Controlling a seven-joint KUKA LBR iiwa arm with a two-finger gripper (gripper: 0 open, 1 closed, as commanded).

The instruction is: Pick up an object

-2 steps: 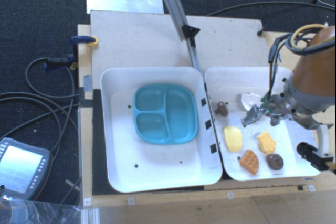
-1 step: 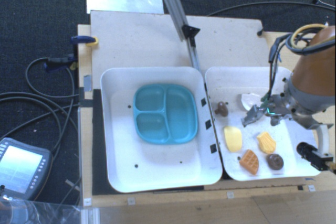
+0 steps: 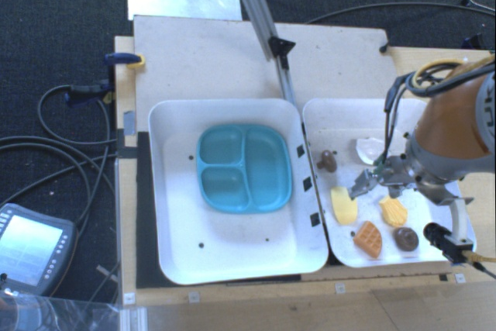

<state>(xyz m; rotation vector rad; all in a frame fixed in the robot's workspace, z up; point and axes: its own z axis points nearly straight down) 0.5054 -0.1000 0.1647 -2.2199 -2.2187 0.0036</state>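
The right bin (image 3: 341, 116) holds several small food toys. A pale yellow piece (image 3: 344, 205) lies near its left wall, with an orange waffle-like piece (image 3: 369, 239) in front of it. Beside those lie a yellow-orange piece (image 3: 394, 211) and a dark brown round piece (image 3: 406, 238). A small brown piece (image 3: 328, 160) and a white piece (image 3: 369, 149) sit further back. My gripper (image 3: 364, 184) hangs low over the middle of this bin, just right of and above the pale yellow piece. Nothing shows in its grasp.
A blue divided tray (image 3: 244, 168) rests in the left bin (image 3: 174, 229). A grey pole (image 3: 260, 4) slants down to the wall between the bins. Cables and a teach pendant (image 3: 31, 244) lie on the floor to the left.
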